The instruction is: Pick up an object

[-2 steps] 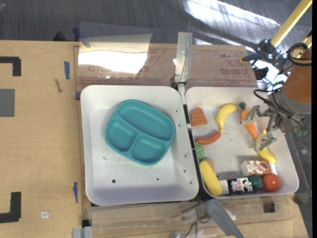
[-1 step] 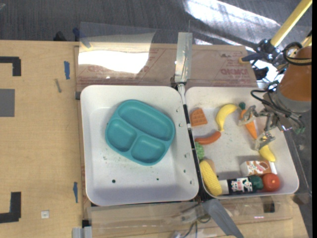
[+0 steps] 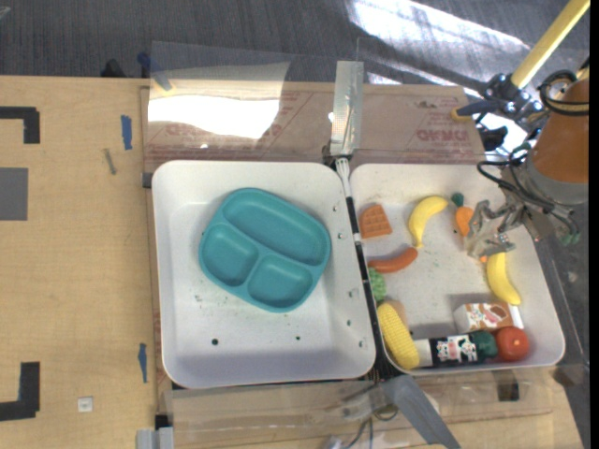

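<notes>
My gripper [image 3: 490, 235] hangs low over the right part of the right bin [image 3: 552, 293]. It is just right of a small orange carrot [image 3: 462, 219] and just above a yellow banana [image 3: 503, 278]. I see nothing clearly held in it. The same bin also holds a second banana [image 3: 426, 218], an orange waffle piece [image 3: 374, 221], a red sausage [image 3: 395, 260], a corn cob [image 3: 398, 335], a dark bottle [image 3: 459, 349], a small carton [image 3: 481, 315] and a red tomato [image 3: 512, 342].
The left bin [image 3: 178, 335] carries a teal divided plate [image 3: 266, 248]. A green toy [image 3: 377, 283] lies by the wall between the bins. The orange-banded arm [image 3: 568, 143] comes in from the upper right. Wooden bench top lies to the left.
</notes>
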